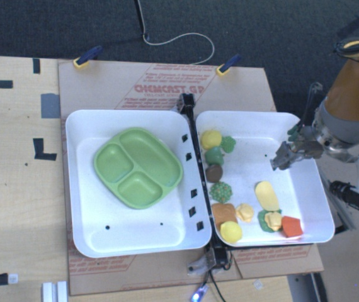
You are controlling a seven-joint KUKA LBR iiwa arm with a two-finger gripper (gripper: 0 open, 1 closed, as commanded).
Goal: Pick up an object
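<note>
No object is lifted yet: the hand [282, 161] hovers at the 3 o'clock side of the right bin [255, 121], its grip state indeterminate, while the nearest candidate, a yellow oblong piece [267, 195], lies at 6 o'clock from it.

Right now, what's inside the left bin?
The left bin holds one green divided plate, its three compartments showing nothing in them. The bin floor under the plate is covered, so anything beneath can't be seen.
</note>
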